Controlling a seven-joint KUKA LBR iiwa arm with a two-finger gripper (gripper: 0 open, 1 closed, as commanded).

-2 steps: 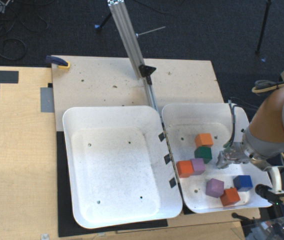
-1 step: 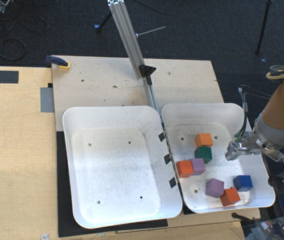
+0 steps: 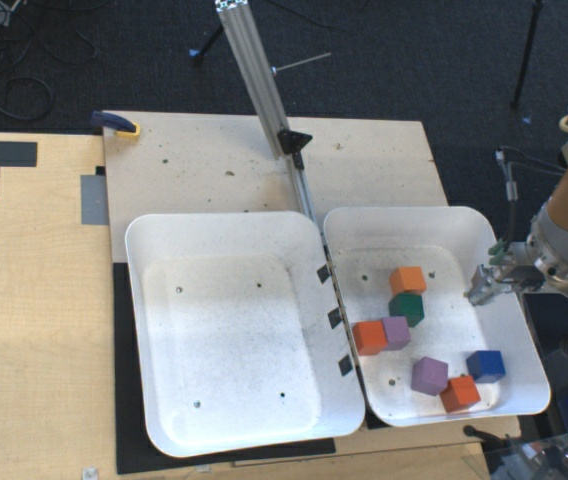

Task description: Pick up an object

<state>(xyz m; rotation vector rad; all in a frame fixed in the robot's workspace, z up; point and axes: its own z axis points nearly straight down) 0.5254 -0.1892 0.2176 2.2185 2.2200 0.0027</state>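
Basically, all candidates sit in the right bin (image 3: pixel 434 223); seven small cubes, probably light, rigid, foam or wood, flat faces, so a pinch across two opposite faces should hold without crushing.

Nearest row: orange cube (image 3: pixel 460 394) touching a purple cube (image 3: pixel 429 375), with the blue cube (image 3: pixel 485 365) just beside, close to the bin's right wall. Tight cluster; fingers would likely foul a neighbour or the wall.

Middle: red-orange cube (image 3: pixel 369 337) touching a lilac cube (image 3: pixel 396 331), green cube (image 3: pixel 407 309) right behind them. Also crowded.

Farthest: top orange cube (image 3: pixel 408 280), touching the green one on its near side but free on left, right and far sides. Best pick in my view: grip left-right faces, come straight down.

Left bin (image 3: pixel 164 238) holds no cubes.

End effector (image 3: pixel 488 282) hangs over the right bin's right rim, above the bin floor, apart from every cube, nothing between the fingers. Too small and blurred to tell finger gap. Arm enters from the right, wrist low near the rim, pointing leftward into the bin. No grasp yet; task looks at approach stage.
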